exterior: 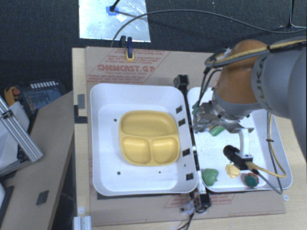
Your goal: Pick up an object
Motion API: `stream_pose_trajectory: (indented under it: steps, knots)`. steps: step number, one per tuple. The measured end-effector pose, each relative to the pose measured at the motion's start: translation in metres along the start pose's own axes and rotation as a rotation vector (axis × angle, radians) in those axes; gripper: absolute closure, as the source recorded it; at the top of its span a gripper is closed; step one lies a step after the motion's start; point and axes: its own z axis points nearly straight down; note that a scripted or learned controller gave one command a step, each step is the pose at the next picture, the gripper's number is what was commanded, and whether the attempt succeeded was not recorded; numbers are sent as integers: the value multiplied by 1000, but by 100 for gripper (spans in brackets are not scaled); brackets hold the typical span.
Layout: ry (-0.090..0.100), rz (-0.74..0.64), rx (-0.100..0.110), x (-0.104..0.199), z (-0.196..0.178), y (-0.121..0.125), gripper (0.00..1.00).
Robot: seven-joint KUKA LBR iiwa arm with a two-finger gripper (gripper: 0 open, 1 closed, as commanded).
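The green object [217, 130] lies in the right bin [276, 143], toward its upper left part, close to the divider between the two bins. It peeks out just below and to the right of the pincer [204, 120], touching or nearly touching it, with much of its body hidden under the wrist, so its long axis cannot be read with any confidence. How wide the pincer stands, and whether it has anything in it, I cannot tell (the grey wrist and orange band cover the view from above).

That closeness is what the coming move turns on: the green object is the nearest candidate by far. The other pieces sit well apart along the bin's near edge: a second green piece [209, 176] by the divider, a yellow piece [232, 170] and a red-and-green piece [251, 179] further right. The yellow divided tray [146, 138] lies in the left bin [103, 128].
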Motion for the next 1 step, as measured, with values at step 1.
stream_pose_trajectory:
  steps: [1]
  knots:
    - [1, -1, -2, 55, -18, -23, 100]
